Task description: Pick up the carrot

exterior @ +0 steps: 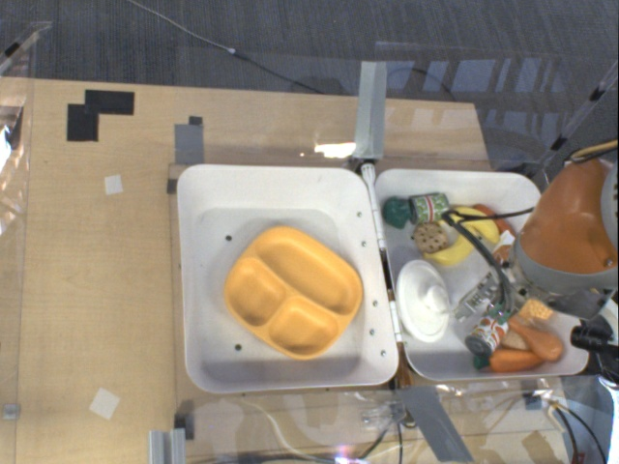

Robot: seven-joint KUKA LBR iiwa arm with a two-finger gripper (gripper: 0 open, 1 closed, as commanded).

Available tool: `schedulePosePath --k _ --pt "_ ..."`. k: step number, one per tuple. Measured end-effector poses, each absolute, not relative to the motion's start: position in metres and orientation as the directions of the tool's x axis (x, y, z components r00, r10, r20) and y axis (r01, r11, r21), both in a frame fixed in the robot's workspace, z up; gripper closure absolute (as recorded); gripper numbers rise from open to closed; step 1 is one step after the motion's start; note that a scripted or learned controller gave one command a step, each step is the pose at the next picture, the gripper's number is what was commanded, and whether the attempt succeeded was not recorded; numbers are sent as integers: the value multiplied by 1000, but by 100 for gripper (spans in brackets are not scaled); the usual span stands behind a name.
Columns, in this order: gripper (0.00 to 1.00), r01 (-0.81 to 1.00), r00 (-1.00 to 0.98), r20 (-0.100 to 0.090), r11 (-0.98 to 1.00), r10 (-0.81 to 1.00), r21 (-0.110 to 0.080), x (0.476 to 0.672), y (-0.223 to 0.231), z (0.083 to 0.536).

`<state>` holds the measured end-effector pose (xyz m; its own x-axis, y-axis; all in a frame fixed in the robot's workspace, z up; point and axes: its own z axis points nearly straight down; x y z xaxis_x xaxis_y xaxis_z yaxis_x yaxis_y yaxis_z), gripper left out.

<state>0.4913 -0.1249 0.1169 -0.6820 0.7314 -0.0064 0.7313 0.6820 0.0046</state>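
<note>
- Over the right bin (426, 356), the grey arm with its orange band (571, 225) reaches in from the right edge, its wrist low above the bin's near corner.
- Its gripper (488, 307) points down among the clutter; whether its grip is wide, narrow or closed on something cannot be told, since cables and the wrist cover it.
- At the bin's near right corner lies the carrot (515, 361), flat on the floor, just beside a small can (486, 336) that stands close under the gripper.
- Further back in the same bin sit a white bowl (424, 300), a banana (462, 240), a green bottle (418, 208) and what looks like a cookie (428, 237).
- Alone in the left bin (208, 259), a yellow divided plate (293, 290) rests near the middle.
</note>
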Motion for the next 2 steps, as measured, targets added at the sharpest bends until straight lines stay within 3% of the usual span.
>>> schedulePosePath --k 1,2 --pt "100 948 -319 -3 319 948 5 489 -111 121" --pt "0 948 -319 -3 319 948 5 489 -111 121"
